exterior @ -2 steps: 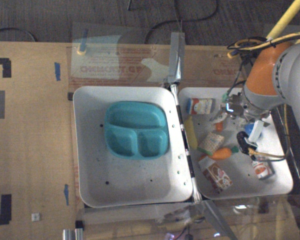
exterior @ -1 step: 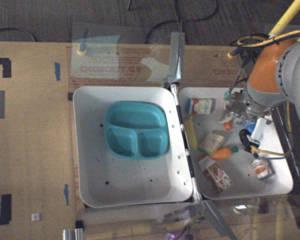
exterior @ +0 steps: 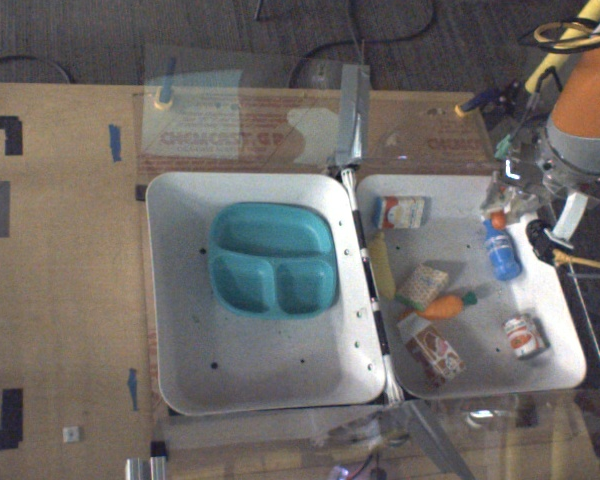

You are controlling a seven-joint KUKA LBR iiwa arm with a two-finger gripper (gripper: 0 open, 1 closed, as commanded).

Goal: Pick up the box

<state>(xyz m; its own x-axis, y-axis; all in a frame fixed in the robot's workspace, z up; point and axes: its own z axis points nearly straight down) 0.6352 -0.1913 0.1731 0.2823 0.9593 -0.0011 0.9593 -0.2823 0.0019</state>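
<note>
Claw (exterior: 515,190) hangs at the right bin's far right edge; can't tell its state. Box (exterior: 433,349) lies flat well down-left of it, near the bin's front, just below the carrot (exterior: 448,306). Looks light, stiff cardboard, slick print: pinch across the short sides.

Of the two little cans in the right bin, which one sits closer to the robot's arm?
The can at the bin's top left is farther; the red-and-white can near the bottom right corner is closer.

left bin: teal tray (exterior: 273,259) | right bin: blue bottle (exterior: 500,252), toy carrot (exterior: 448,307), possibly can (exterior: 524,336)
</note>
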